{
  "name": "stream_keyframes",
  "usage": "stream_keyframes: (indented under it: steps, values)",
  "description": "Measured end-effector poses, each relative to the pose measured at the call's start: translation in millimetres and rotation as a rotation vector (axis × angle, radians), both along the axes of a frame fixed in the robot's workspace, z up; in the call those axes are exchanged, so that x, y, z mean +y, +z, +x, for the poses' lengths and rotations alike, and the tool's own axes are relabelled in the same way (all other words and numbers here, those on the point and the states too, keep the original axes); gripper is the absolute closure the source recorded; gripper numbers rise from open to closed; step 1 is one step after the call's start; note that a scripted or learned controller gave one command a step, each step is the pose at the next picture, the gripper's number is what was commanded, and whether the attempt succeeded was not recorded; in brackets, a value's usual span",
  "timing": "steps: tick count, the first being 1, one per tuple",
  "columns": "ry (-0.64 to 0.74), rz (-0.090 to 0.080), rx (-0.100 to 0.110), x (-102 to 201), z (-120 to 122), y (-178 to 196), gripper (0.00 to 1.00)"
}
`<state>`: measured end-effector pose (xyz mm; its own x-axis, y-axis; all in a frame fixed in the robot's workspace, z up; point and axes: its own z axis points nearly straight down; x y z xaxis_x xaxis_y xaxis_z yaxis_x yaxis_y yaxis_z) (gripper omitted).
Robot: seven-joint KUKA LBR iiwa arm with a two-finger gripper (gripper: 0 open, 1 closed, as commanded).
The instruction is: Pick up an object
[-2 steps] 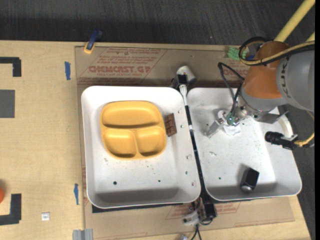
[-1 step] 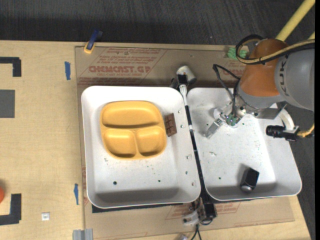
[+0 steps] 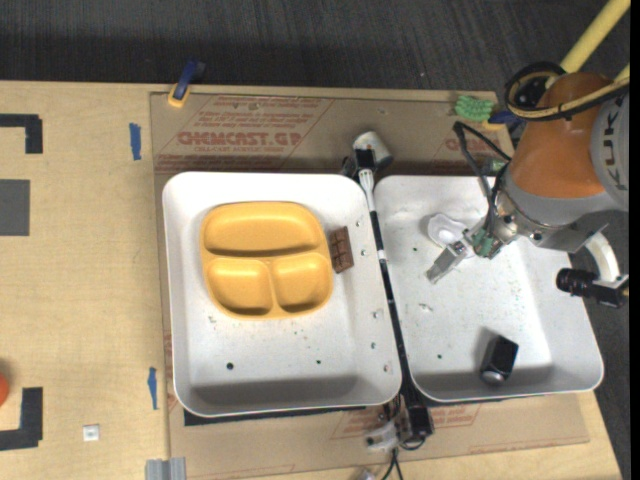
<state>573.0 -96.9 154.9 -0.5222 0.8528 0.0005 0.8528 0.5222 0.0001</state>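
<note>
In the camera view, the arm [image 3: 565,148] came in from the right of the frame and its gripper [image 3: 447,253] hung over the upper middle of the right bin [image 3: 560,368], fingers pointing toward the lower left; whether those fingers were spread or pressed together could not be told from this slant, and nothing was seen between them. The likeliest thing to pick was the small dark object [image 3: 498,357] lying in the lower right part of that bin, well apart from the gripper and near the bin's lower wall. To do the reach well, the gripper would probably need to travel toward the lower right of the frame, square itself over the dark object and come down straight, with the fingers set across its narrower side, since it seemed to lie at a slight tilt. The nearness of the lower rim called for care, as a finger landing on the sloped wall could push the object away rather than close on it. Open room was generous between gripper and object, with bare white floor in the middle of the bin. In the left bin [image 3: 190,268] a yellow divided tray [image 3: 266,257] filled the upper middle, with a small brown block [image 3: 340,249] just beside its right edge, close to the wall shared by the two bins, a tighter spot for any approach
</note>
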Motion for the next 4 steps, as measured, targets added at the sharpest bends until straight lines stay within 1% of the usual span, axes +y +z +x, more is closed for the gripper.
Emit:
stream_keyframes:
  steps: [1,2,3,4]
  values:
    - [-0.018,-0.001,-0.004,-4,54,-31,0.0]
    - [-0.129,-0.001,0.001,-46,-57,-70,0.0]
    - [-0.153,0.0,-0.002,-15,-10,-37,0.0]
    - [-0.147,-0.002,-0.003,-31,39,-50,0.0]
